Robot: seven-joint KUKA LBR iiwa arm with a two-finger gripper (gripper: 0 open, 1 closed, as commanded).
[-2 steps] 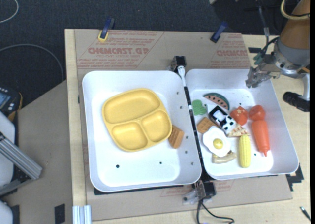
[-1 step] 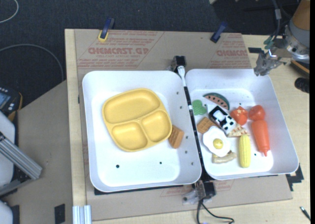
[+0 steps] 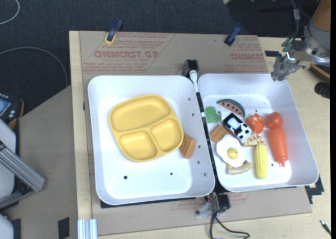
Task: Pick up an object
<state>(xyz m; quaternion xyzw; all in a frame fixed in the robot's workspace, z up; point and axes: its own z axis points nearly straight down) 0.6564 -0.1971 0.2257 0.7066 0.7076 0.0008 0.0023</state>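
Dark carpet surrounds a cardboard-topped bench (image 3: 157,49) on which two shallow white bins sit side by side. At the upper right, the gripper (image 3: 281,70) hangs just outside the far corner of the right bin (image 3: 294,101); it has hold of nothing, and how its tips are set cannot be told at this size and angle.

Nearest to it inside that bin lie a red tomato (image 3: 255,123) and a carrot (image 3: 277,139), the carrot stretched along the right side with some white floor around it. Leftward the toys crowd together: a corn cob (image 3: 260,160), a fried egg (image 3: 231,153), a black-and-white cow-patterned piece (image 3: 237,126), a watermelon slice (image 3: 231,107) and a green piece (image 3: 211,114), most of them touching.

The left bin (image 3: 105,143) holds a yellow divided plate (image 3: 145,126), with a brown bread-like piece (image 3: 188,146) just beside its right edge.

For a clean pick, I judge the carrot the best target: it is close, long, and free on its outer side. The arm should come over the rim, centre above the carrot's middle, turn the grip across its narrow width, and descend straight so neither the tomato nor the corn is nudged.
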